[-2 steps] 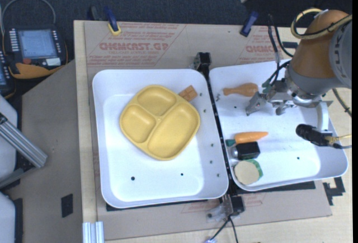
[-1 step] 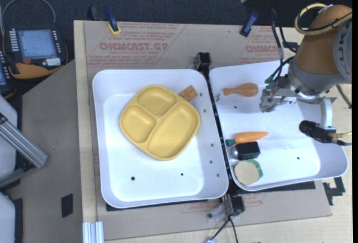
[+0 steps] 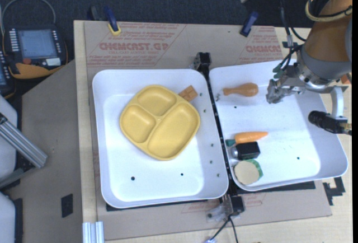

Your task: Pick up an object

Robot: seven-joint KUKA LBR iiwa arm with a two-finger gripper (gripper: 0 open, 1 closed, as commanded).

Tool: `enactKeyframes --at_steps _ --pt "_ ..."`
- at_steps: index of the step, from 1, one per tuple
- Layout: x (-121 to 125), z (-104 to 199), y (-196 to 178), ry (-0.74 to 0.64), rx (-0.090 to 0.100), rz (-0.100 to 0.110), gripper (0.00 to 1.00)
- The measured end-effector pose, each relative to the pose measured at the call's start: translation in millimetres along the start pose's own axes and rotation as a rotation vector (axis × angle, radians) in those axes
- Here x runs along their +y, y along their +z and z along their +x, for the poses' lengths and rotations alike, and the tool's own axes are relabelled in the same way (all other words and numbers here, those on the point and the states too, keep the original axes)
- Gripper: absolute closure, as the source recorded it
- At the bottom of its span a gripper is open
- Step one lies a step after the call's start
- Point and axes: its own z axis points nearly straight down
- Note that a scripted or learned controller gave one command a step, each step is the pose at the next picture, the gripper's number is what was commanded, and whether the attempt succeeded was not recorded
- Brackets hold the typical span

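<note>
White plastic forms two shallow bins set side by side on a cardboard sheet [image 3: 168, 40] printed with red lettering that reads "CHEMCAST", the remaining letters being unclear. Over the right bin [image 3: 330, 166], near its far edge, hangs the grey gripper [image 3: 274, 93] of an arm with an orange band; how it is set cannot be told, and nothing shows in its grasp. Just to its left lies a brown drumstick-shaped toy [image 3: 240, 90]. Nearer the camera and to its left lie an orange carrot [image 3: 251, 136], a small black block [image 3: 246, 150] and a round tan-and-green item [image 3: 246, 172]. Well to its left, in the left bin [image 3: 112, 174], sits a yellow divided plate [image 3: 160, 121], with a small brown block [image 3: 188, 92] at its far edge.
</note>
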Motion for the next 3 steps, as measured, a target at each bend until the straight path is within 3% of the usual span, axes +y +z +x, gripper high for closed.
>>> enactKeyframes --at_steps 1,3 --pt "2 0 -48 0.0 0.0 -0.001 1.0" --pt "-23 97 -40 -0.005 0.005 0.01 1.0"
